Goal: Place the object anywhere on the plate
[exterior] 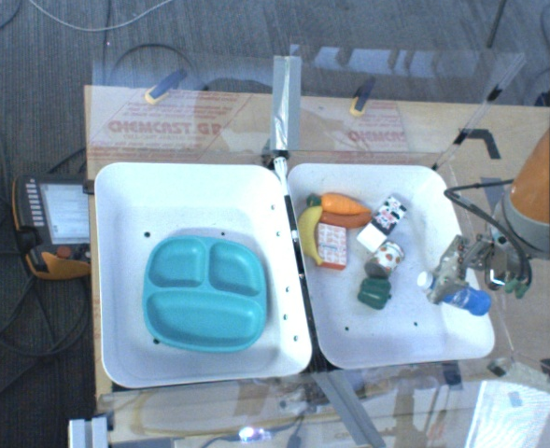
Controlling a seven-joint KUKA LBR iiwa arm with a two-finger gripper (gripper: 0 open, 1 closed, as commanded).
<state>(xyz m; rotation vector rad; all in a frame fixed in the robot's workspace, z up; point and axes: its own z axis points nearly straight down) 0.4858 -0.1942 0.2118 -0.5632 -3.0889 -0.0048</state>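
A teal plate with three compartments lies in the left bin with nothing on it. The right bin holds a banana, a carrot, a red packet, a black-and-white cube, a white block, a small round grey piece and a dark green piece. My gripper hangs low at the right bin's right side. It is directly over a clear bottle with a blue end, which lies against the bin wall.
A metal post rises at the back where the two bins meet. A handheld controller lies left of the left bin. Cables and a bracket run along the right side near the arm.
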